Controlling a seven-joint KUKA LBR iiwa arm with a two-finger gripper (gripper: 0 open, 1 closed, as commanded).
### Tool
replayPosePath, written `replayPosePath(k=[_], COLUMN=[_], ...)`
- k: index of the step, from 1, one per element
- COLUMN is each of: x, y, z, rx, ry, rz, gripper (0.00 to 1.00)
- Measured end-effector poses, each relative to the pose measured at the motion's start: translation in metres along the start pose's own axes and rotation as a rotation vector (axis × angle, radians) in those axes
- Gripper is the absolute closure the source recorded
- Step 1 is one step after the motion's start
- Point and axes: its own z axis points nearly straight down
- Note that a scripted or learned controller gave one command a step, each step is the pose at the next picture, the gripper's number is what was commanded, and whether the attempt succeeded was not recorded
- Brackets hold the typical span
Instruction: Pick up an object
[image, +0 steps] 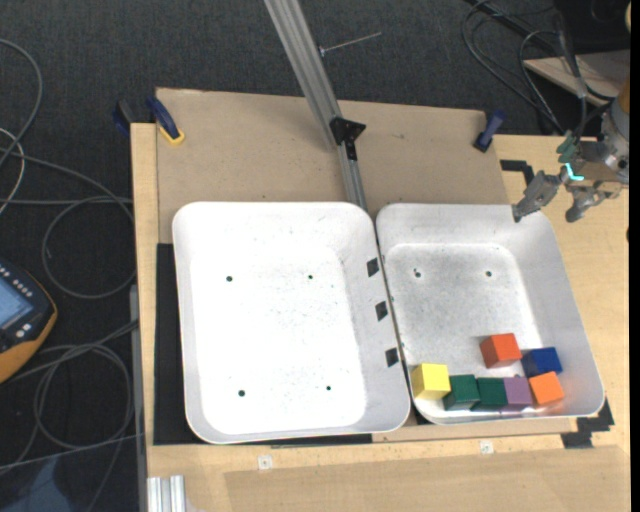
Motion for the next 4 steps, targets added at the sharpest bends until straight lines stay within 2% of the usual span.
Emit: replayPosePath(k=[1,2,3,4], x=[0.000,0.001,0.007,0.008], y=[0.001,0.006,0.000,0.000], z=[-0.003,0.059,0.120,0.167], rx=[-0.004,0.002,0.003,0.002], ry=[-0.002,0.000,0.001,0.000], rz=[-0.001,0.000,0.000,0.000], gripper=[0.00,0.00,0.00,0.00])
